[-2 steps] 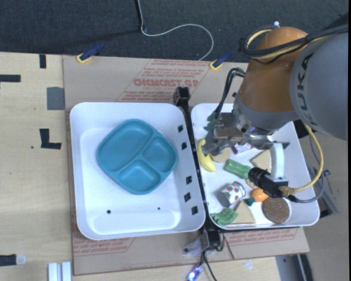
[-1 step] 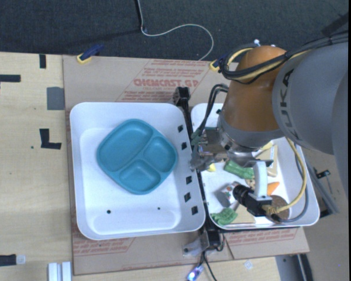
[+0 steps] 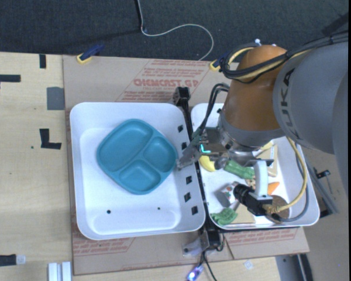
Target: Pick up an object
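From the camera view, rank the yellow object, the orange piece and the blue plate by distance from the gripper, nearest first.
Measured from the gripper:
1. Yellow object, right bin, just beside it.
2. Blue plate, left bin, across the divider.
3. Orange piece, right bin, toward its far right side.

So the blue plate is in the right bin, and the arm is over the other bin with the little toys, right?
Not quite. The camera view shows the blue plate lying in the left bin, not the right one. The rest holds: the arm is over the other bin, the right one, where the little toys lie.
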Robot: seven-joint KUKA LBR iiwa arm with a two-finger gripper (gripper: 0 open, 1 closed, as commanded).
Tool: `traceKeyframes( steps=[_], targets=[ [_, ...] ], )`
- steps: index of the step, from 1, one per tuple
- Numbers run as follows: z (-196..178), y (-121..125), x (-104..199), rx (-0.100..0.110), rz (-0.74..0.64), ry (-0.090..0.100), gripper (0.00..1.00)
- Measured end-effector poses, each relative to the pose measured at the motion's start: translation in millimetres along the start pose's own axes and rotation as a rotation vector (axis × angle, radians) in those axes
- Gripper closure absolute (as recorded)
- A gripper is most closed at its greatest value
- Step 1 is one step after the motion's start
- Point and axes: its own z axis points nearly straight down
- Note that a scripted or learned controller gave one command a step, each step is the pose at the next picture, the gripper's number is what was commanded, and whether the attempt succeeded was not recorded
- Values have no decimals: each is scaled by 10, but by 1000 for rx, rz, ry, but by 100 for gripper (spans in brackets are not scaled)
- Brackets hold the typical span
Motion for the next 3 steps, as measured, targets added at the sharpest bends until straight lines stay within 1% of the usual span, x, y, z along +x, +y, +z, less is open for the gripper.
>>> traceKeyframes(
  steps=[1, 2, 3],
  targets=[
    [-96, -2, 4, 2, -2, 0, 100],
    [78, -58, 523, 2, -3, 0, 100],
    [-1035, -122, 1306, -12, -11, 6, 100]
  ],
)
